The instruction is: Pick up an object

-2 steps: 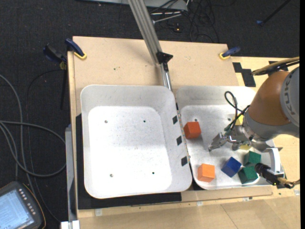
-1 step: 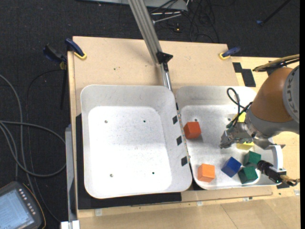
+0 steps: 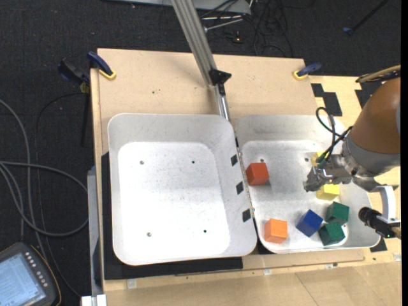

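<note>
Reaching in from your right, the jaws (image 3: 317,178) sit low in the right bin (image 3: 280,146), just beside a yellow block (image 3: 331,191), perhaps touching it. You cannot tell their state. Red-orange (image 3: 257,173), orange (image 3: 276,230), blue (image 3: 310,222) and green blocks (image 3: 334,225) lie nearby.

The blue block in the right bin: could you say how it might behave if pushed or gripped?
The blue block looks rigid and flat-faced, so it would probably slide, not roll. It seems small, likely light. The green blocks sit close beside it, so a push may nudge them too.
</note>
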`<state>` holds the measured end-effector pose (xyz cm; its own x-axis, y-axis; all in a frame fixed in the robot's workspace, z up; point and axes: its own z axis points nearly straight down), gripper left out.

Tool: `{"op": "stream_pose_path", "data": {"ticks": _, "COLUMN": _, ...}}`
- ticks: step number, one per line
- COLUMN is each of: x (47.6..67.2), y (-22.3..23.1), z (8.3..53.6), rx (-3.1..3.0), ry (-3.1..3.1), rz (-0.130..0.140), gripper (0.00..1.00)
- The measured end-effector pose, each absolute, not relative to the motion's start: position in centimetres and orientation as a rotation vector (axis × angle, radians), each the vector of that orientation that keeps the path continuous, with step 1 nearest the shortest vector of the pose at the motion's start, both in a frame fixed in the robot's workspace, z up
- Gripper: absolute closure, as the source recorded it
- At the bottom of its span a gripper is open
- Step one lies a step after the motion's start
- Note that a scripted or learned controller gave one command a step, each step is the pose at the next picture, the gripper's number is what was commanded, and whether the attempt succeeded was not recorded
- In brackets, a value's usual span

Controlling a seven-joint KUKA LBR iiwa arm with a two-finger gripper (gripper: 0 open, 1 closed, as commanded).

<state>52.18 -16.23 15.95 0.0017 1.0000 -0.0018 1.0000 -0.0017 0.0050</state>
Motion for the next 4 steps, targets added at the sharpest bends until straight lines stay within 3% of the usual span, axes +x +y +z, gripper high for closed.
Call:
{"op": "stream_pose_path", "data": {"ticks": 2, "x": 52.1, "y": -16.5, "z": 26.7, "rx": 2.213, "ry": 2.220, "rz": 0.005, "gripper": 1.00}}
{"op": "stream_pose_path", "data": {"ticks": 3, "x": 52.9, "y": -10.7, "z": 25.4, "rx": 2.212, "ry": 2.231, "rz": 0.003, "gripper": 1.00}}
{"op": "stream_pose_path", "data": {"ticks": 4, "x": 55.0, "y": -6.0, "z": 24.6, "rx": 2.212, "ry": 2.230, "rz": 0.002, "gripper": 1.00}}
